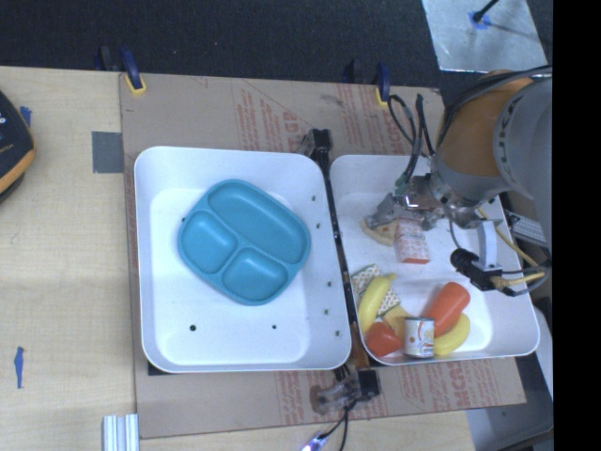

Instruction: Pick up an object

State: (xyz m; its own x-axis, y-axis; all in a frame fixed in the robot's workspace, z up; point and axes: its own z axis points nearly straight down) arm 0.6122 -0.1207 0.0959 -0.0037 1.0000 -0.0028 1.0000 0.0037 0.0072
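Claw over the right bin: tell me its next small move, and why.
Probably lower it a little. The claw sits above the small pink-labelled bottle near the right bin's far end, and nothing visibly sits between its fingers, so a short descent onto the bottle seems the likeliest pick.

Even overhead light falls on my bench [66,280]; both white bins [235,346] read bright, near glare, with only soft, short shadows along their rims. The dark floor [235,12] beyond swallows detail. Focus is mildly soft throughout, and my arm [493,144] blurs at frame's edge.
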